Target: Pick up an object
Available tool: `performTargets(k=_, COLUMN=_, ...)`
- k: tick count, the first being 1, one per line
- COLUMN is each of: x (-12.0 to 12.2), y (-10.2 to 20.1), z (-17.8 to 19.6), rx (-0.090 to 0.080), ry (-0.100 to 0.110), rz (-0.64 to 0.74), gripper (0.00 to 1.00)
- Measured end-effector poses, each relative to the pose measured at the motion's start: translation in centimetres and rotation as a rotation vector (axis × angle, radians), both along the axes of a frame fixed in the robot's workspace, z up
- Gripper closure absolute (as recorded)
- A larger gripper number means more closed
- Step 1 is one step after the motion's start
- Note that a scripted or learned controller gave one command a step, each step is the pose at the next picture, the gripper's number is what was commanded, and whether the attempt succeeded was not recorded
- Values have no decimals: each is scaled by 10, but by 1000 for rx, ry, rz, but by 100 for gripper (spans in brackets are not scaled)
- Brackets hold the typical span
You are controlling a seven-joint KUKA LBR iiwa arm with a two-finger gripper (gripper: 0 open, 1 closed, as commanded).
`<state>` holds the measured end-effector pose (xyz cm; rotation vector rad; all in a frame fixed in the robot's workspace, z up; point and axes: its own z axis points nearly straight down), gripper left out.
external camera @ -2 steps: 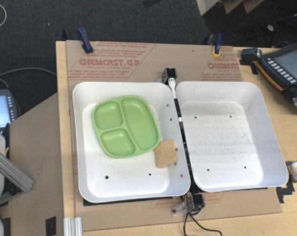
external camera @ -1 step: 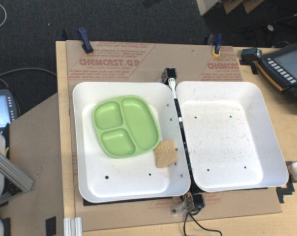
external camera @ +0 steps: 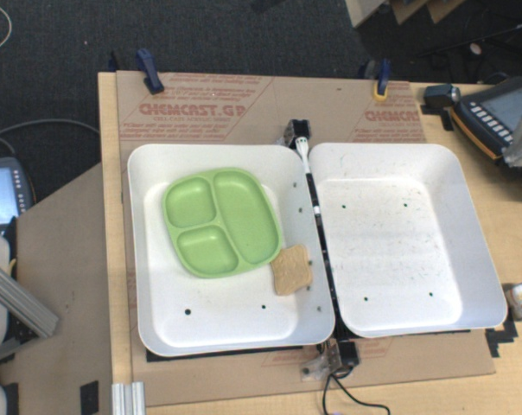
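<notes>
**benchwatcher:** So what's in the bins right now, and which one are you going for?

**arm_guy:** Two things, both in the left bin [external camera: 157, 318]. There's a green divided plate [external camera: 222, 223] lying flat in the upper middle of that bin, three compartments facing up. Just off its lower right corner is a small tan piece, looks like a cracker or a slice of toast [external camera: 290, 270], lying flat and touching or nearly touching the plate's edge, close to the bin's right wall. The right bin [external camera: 468, 232] has just some dark specks on its floor.

**benchwatcher:** Why there, though?

**arm_guy:** My guess is they just landed there. The bins are shallow with sloped walls so stuff stays put, and they're butted together in the middle of the frame on a brown board [external camera: 244, 102] clamped to the worktop so nothing slides when I push down.

**benchwatcher:** And your gripper?

**arm_guy:** Can't tell you whether it's apart or together from this shot, so nothing's grabbed as far as I can judge. Task hasn't really started.

**benchwatcher:** Pick?

**arm_guy:** Probably the toast. It's small enough to pinch, but flat, so I'd need to come down straight. The plate's rim is an option; wide and low, easy to slip off.
</notes>
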<state>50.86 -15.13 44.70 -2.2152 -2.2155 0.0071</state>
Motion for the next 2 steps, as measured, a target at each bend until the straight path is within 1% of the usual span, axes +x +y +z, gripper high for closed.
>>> performTargets(k=1, x=52, y=5, z=94, rx=-7, ry=-23, rz=2, gripper=100)
performTargets(k=2, x=-25, y=32, z=43, rx=0, ry=-4, rz=1, gripper=100)
